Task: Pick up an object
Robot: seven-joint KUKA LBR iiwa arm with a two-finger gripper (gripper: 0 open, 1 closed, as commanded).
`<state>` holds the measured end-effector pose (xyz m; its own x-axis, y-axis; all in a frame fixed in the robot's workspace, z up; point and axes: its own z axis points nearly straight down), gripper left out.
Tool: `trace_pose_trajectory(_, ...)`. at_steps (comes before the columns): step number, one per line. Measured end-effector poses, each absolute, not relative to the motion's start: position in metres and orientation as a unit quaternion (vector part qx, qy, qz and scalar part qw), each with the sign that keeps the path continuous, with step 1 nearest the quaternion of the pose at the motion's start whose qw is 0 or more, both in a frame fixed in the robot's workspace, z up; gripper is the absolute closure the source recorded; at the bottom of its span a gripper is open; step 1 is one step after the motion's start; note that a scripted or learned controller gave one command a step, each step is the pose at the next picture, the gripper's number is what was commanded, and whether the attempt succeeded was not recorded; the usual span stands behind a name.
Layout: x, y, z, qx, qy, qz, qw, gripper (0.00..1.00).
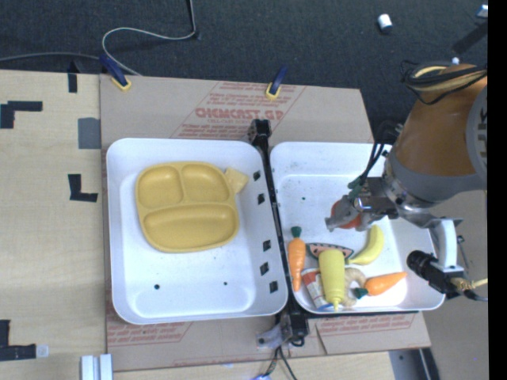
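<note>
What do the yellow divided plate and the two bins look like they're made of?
The yellow divided plate looks like moulded plastic: one even colour, rounded compartment ridges, a soft matte sheen. The left bin and right bin look like thin rigid white plastic with smooth, slightly glossy walls and rounded corners, though coated metal can't be ruled out.

Yellow plate (188,207), banana (370,246) — orange carrots (295,263).

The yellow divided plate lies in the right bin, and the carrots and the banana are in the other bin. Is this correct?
Not quite. The camera view shows the yellow divided plate in the left bin, not the right one. The carrots and the banana are in the other bin, the right one.
</note>
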<state>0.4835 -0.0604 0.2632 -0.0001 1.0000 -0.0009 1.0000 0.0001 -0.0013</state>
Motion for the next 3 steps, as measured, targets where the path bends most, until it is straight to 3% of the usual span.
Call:
trace_pose_trajectory(1, 0.484, -0.016, 0.257, -0.706, -0.708, 0.0004, 0.001, 1.0)
trace_pose_trajectory(2, 0.484, -0.052, 0.259, -0.707, -0.707, 0.0009, 0.0, 1.0)
trace_pose_trajectory(3, 0.484, -0.048, 0.266, -0.707, -0.708, 0.0002, 0.0, 1.0)
